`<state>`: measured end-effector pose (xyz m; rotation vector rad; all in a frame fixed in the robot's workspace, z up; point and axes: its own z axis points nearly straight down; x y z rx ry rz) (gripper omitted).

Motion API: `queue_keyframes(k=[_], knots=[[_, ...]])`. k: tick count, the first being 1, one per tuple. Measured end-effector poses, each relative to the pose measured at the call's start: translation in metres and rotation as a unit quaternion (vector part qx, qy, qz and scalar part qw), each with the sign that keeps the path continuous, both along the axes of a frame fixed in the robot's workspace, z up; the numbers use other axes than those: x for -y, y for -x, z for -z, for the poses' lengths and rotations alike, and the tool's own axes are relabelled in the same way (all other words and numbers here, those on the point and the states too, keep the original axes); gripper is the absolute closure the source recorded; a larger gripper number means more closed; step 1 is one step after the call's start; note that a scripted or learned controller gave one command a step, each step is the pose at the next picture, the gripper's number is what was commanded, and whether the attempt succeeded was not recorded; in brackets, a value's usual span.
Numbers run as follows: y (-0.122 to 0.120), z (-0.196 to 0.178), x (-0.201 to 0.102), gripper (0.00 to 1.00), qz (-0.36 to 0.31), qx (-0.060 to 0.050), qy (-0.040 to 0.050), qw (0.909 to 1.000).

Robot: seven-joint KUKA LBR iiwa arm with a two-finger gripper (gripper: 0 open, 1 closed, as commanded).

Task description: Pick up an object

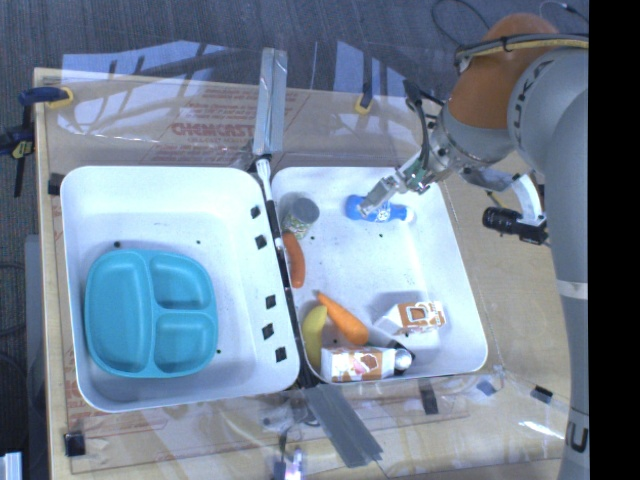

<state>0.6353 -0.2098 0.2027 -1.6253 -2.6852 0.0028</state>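
Nearest my camera, along the front wall of the right bin, a small carton lies on its side with a bottle cap end just beside it, and a second little carton rests a bit further back; these are boxy, printed cardboard, flat-faced and probably easy to clamp. Just beside them a banana and a carrot lean together against the divider, smooth and tapered, likely to roll. Over in the left bin I see a blue sectioned plate, glossy plastic with three compartments, lying flat. Further back along the divider a sausage lies lengthwise, and behind it a grey can stands upright. At the far side of the right bin a blue toy lies flat on the white floor, well apart from the clutter, which I judge makes it the chosen target. My gripper is down right on it, tilted in from the right; I can't tell from this angle whether the fingers are spread or closed, or whether they have the toy. Clear sheeting covers the bench behind.
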Motion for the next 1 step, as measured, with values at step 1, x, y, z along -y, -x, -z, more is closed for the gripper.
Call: queue_keyframes(k=[1], knots=[[-0.024,0.0858,-0.001,0.0,-0.005,0.009,0.0022,0.9999]])
